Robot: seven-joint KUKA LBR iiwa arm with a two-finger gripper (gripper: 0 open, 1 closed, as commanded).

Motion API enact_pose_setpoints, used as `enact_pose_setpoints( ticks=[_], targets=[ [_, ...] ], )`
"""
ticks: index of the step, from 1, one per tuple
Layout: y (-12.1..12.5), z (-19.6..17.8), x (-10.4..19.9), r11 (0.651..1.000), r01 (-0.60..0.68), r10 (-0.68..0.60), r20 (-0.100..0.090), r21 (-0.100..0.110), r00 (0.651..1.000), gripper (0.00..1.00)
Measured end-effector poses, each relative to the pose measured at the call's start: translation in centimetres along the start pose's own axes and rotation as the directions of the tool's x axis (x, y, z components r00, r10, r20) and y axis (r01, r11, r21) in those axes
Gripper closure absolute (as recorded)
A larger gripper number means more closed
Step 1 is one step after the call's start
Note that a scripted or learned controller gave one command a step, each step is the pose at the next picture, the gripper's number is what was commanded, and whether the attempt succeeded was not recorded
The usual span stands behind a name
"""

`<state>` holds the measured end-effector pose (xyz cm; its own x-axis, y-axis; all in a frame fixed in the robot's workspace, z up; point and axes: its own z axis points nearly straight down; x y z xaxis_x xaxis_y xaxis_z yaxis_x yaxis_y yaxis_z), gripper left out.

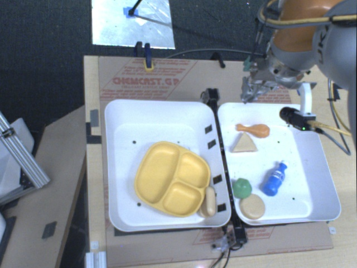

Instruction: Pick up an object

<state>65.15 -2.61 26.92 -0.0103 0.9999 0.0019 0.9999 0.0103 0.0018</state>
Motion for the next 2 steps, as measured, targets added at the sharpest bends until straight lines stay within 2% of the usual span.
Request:
enact_pose_setpoints(
  ticks=[2],
  targets=[
    [1.4, 2.6, 10.8, 1.000, -0.001, 0.001, 0.000, 0.000, 1.000, 1.00]
  ],
)
